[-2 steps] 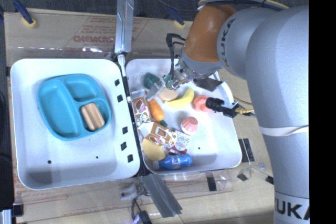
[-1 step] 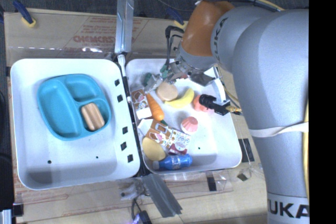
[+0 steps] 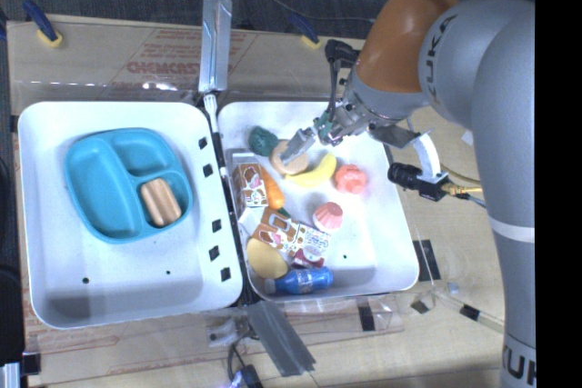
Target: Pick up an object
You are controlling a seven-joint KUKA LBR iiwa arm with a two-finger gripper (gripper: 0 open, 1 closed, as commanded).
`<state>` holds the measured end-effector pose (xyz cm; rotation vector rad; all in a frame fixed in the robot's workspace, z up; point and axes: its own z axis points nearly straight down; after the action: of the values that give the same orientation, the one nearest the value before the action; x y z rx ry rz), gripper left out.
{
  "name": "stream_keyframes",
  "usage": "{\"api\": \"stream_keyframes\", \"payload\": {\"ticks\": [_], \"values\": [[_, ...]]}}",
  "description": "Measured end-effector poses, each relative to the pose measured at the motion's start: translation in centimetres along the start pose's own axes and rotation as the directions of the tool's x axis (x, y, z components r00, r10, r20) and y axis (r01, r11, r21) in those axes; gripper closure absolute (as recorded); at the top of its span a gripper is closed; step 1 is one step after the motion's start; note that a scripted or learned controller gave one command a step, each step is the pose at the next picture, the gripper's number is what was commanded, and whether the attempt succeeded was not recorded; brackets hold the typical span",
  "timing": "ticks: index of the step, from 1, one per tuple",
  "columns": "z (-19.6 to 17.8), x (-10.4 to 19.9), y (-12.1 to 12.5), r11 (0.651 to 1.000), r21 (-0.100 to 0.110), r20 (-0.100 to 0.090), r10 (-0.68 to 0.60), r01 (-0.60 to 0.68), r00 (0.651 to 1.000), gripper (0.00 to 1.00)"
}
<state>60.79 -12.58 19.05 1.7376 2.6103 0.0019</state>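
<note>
The right bin (image 3: 391, 236) holds several toy foods. A tan round piece (image 3: 291, 161) lies in its upper middle, with a yellow banana (image 3: 316, 172) just to its right and a dark green item (image 3: 263, 140) to its left. My gripper (image 3: 303, 143) hangs low directly over the tan piece, at or very near its top. The view does not show anything lifted. Further right lie a pink-red fruit (image 3: 351, 179) and a pink cupcake (image 3: 328, 215).
An orange carrot (image 3: 273, 193), two printed snack packets (image 3: 247, 181) (image 3: 296, 237), a yellow lump (image 3: 265, 259) and a blue bottle (image 3: 304, 281) fill the right bin's left and front. The left bin (image 3: 55, 286) holds a blue divided plate (image 3: 109, 168) with a brown roll (image 3: 161, 202).
</note>
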Motion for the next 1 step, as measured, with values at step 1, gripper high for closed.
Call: {"api": "stream_keyframes", "payload": {"ticks": [1], "values": [[8.40, 1.37, -4.25, 0.992, 0.002, -0.002, 0.125, -0.125, 0.992, 0.00]]}}
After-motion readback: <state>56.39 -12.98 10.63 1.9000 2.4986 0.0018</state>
